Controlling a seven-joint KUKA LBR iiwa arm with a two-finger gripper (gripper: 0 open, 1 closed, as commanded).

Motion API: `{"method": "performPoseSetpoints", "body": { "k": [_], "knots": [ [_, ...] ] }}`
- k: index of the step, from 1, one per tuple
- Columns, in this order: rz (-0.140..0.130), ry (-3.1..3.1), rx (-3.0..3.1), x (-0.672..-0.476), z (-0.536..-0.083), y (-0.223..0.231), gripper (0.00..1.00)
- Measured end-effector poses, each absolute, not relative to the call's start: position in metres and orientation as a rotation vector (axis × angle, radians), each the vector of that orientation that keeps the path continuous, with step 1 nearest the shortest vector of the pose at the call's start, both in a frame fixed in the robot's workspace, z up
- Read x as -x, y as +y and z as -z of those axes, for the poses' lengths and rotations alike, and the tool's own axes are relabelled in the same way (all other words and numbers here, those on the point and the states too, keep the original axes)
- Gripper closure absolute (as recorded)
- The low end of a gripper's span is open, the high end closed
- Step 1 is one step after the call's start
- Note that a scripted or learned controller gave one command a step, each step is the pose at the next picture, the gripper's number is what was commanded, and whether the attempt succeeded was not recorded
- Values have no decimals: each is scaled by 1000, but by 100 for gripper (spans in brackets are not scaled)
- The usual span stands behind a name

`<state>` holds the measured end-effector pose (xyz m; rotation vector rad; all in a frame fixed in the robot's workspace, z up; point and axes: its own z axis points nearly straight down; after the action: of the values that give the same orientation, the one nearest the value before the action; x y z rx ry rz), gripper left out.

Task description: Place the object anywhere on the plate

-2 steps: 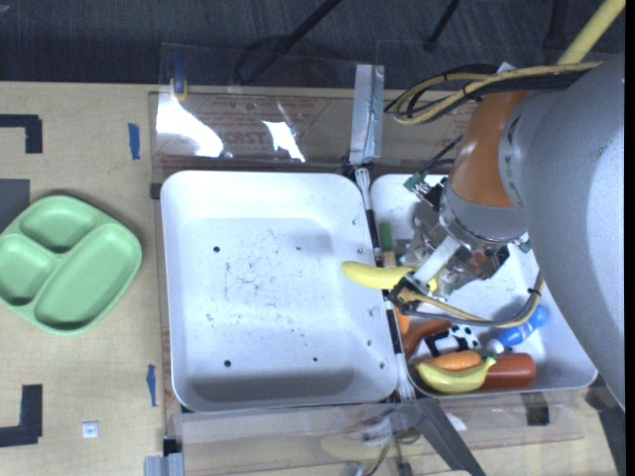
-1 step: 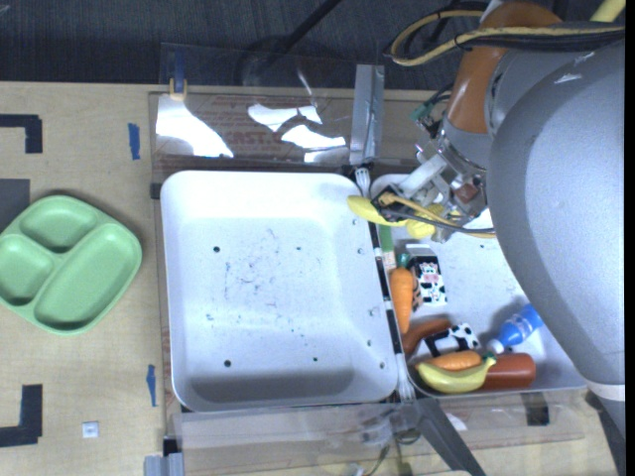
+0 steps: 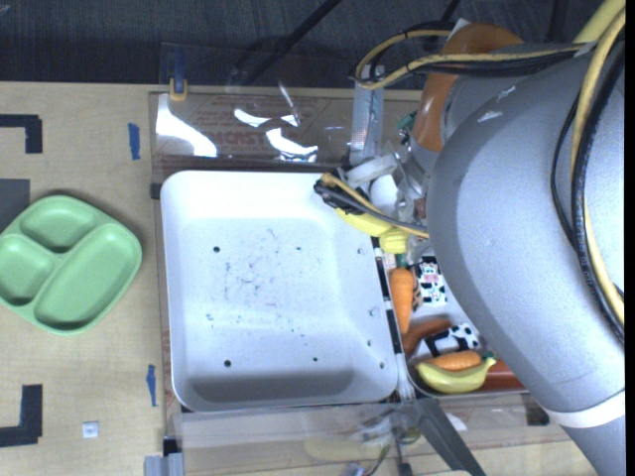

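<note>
While the big grey arm (image 3: pixel 526 256) hangs over the right bin (image 3: pixel 422 390) | step: picking a toy, maybe the carrot (image 3: pixel 401 294) | gripper: cannot tell | next: carry it far left, past the left bin (image 3: pixel 268 276), to the green plate (image 3: pixel 64 262)

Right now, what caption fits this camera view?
Grey arm over toy-filled right bin; green divided plastic plate waits beside left white bin.

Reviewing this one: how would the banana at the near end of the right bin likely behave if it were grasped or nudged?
The banana looks like a smooth, glossy toy, so probably light and rigid, perhaps slippery. Its curved shape may make it rock or pivot when nudged rather than slide straight. An orange carrot-like piece lies against it, so a push would likely shift both.
</note>
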<state>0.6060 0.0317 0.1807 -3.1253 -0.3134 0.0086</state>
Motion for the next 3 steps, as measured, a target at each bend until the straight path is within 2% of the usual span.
{"method": "performPoseSetpoints", "body": {
  "k": [1, 2, 3],
  "knots": [
    [-5, -347, 3123, -611, -169, 126, 100],
    [-8, -314, 3127, -622, -180, 84, 100],
    [-12, -365, 3121, -550, -148, 145, 100]
  ]
}}
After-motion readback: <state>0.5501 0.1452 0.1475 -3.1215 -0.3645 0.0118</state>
